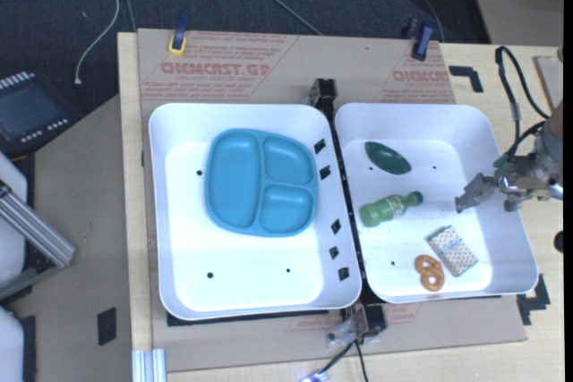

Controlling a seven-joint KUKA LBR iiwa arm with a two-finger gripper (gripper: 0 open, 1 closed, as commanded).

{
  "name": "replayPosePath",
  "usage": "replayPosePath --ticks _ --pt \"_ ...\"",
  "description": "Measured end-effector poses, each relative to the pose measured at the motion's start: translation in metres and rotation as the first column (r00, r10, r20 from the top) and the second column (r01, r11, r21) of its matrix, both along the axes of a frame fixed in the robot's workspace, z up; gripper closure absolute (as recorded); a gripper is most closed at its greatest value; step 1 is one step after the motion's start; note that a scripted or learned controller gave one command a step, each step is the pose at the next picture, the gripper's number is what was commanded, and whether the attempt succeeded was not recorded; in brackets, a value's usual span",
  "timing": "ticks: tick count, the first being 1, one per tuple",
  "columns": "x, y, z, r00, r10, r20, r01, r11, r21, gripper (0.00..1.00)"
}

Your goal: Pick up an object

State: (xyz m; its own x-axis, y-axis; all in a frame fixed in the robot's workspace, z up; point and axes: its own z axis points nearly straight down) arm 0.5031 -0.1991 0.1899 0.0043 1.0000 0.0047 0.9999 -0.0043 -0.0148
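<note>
Currently the gripper (479, 192) hangs over the right side of the right bin (476, 123); its fingers look spread apart and hold nothing, probably ready for a descent. This bin contains a green bottle (389, 207), a dark green leaf-shaped piece (388, 158), a pretzel (431, 272) and a patterned packet (453, 250). A blue divided plate (260, 182) lies in the left bin (175, 219).

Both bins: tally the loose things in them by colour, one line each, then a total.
Blue: 1, the divided plate in the left bin
Green: 2, the dark green leaf-shaped piece and the green bottle in the right bin
Orange-brown: 1, the pretzel
Patterned grey-white: 1, the small packet
Total: 5
</note>
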Motion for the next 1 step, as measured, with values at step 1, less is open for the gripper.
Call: replayPosePath --ticks 1 --pt "0.0034 0.0005 0.0071 1.0 0.004 0.014 -0.004 1.0 -0.004 0.0"
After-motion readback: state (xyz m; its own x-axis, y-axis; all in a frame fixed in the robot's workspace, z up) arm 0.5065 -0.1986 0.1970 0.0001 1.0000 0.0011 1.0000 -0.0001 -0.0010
